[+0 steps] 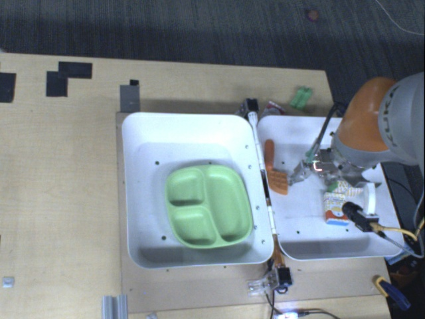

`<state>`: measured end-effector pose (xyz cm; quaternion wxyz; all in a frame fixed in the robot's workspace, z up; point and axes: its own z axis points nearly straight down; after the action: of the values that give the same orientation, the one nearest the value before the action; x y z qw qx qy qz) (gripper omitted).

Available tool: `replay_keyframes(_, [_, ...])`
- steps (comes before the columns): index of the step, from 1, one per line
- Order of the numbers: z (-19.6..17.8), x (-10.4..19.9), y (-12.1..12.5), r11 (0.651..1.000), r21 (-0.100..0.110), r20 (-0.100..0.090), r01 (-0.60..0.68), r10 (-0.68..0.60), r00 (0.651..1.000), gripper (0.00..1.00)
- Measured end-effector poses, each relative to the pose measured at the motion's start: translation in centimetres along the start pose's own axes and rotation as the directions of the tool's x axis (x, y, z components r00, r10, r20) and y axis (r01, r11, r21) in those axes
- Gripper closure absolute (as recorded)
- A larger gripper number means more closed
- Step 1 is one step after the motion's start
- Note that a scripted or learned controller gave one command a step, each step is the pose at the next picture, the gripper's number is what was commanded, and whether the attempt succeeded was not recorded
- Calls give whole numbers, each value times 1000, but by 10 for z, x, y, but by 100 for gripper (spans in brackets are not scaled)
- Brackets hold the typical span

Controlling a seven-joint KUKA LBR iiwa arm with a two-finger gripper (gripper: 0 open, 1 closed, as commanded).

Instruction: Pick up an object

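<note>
A green divided plate (pixel 209 205) is seen in the left bin (pixel 143 178), toward its near edge; in the right bin (pixel 299 241) a small printed packet (pixel 337 208) lies near the right edge, just below the gripper (pixel 312 167); an orange piece (pixel 279 181) rests at the left edge, just left of the gripper; whether the gripper is open cannot be told.

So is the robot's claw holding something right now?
Gripper: cannot be told. It sits low in the right bin, near the orange waffle-like piece, with nothing clearly between its tips.
</note>
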<state>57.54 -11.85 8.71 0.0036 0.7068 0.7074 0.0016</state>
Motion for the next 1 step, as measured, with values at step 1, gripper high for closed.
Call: replay_keyframes(1, [2,31,59,1000,1,-2,3,-3,1000,0])
